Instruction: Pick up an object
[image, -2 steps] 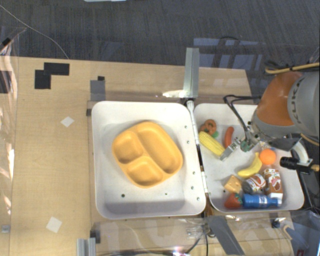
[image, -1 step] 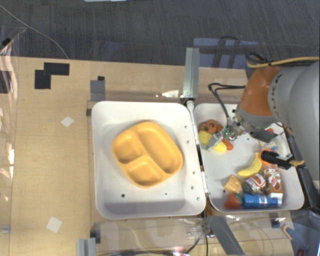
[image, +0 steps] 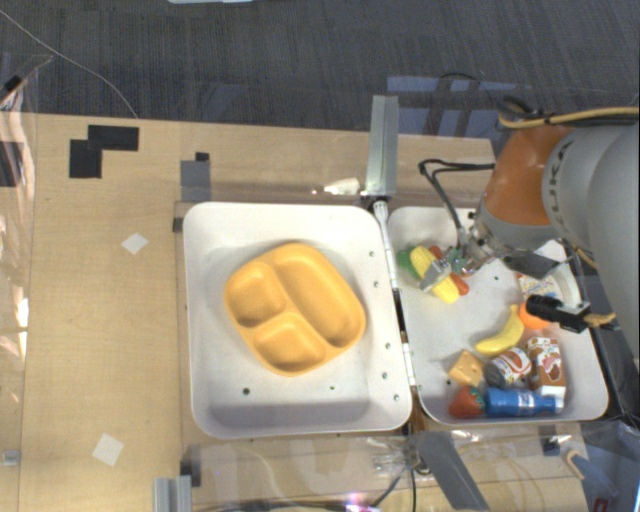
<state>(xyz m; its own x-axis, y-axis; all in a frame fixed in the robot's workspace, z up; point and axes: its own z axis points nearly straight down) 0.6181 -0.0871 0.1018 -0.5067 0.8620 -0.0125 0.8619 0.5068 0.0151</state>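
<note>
My gripper (image: 443, 272) is low in the right bin (image: 430, 345), at its upper left part, among a small cluster of toys. A green piece (image: 407, 261) and a yellow piece (image: 422, 260) lie just to its left. A yellow and red piece (image: 450, 290) lies right below it. The gripper's tip touches or overlaps this cluster, and I cannot make out whether anything is in its grasp. The grey arm with its orange band (image: 520, 185) comes in from the upper right.
A yellow divided plate (image: 292, 307) lies in the left bin (image: 210, 380). The right bin's lower right holds a banana (image: 502, 335), an orange piece (image: 535, 318), a cheese wedge (image: 464, 369), small cans (image: 528, 365), a blue bottle (image: 520, 403) and a red piece (image: 465, 403). A metal divider (image: 392, 290) separates the bins.
</note>
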